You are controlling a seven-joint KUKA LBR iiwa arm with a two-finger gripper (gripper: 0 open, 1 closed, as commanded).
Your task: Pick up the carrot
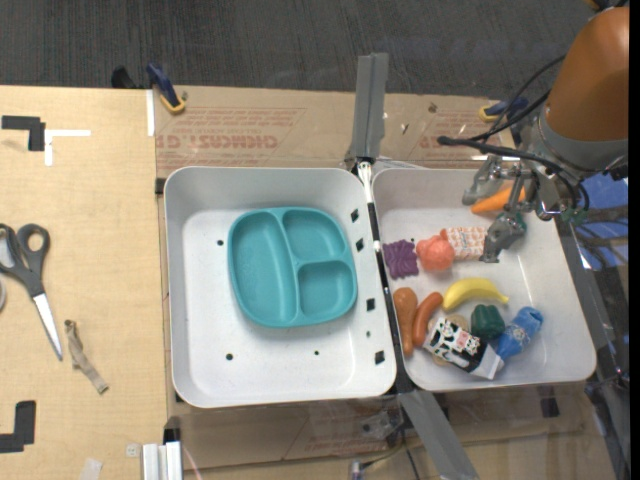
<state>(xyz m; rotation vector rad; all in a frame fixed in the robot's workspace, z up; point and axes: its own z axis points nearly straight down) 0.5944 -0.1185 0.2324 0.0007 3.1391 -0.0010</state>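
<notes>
You get bright, even overhead light. The white bins (200,368) run near blown-out with soft glare, shadows under the teal tray (293,266) stay faint, focus is mildly soft throughout, and the top floor strip is dim.

Teal tray (293,266), white bins (190,298), yellow banana (475,291), orange carrot (492,203), purple grapes (401,258), blk/wht carton (453,342).
</notes>
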